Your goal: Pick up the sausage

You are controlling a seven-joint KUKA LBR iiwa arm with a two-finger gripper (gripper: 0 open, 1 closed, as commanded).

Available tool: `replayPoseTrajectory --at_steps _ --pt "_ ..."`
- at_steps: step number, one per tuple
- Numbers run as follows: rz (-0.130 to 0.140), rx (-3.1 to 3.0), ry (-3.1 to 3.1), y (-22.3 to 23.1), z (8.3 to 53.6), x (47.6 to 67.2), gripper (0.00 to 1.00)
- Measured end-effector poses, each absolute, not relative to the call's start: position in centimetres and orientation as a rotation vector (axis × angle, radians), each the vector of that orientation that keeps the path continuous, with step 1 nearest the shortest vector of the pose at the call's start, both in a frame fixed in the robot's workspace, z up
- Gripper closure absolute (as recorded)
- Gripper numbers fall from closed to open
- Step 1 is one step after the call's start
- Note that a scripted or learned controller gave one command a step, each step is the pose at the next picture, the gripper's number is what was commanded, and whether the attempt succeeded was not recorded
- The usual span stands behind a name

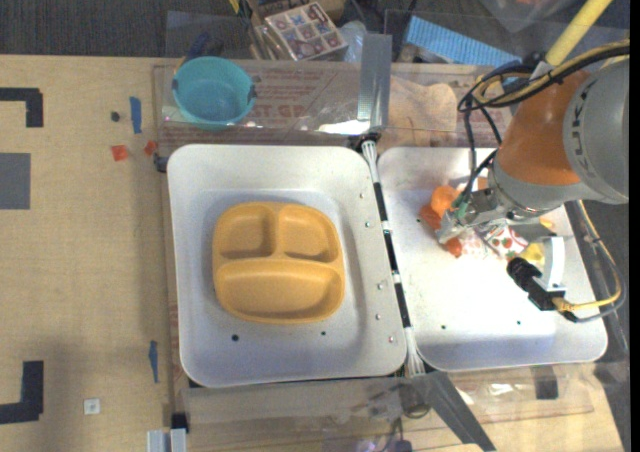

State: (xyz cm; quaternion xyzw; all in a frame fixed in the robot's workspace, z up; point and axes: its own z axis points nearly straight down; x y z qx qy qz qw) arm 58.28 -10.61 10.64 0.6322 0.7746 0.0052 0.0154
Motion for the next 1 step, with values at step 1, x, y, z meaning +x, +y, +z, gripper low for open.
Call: replayPoseTrajectory --at_steps 1 --pt "0.000 2.255 2.184 -5.18 23.61 64.46 1.00"
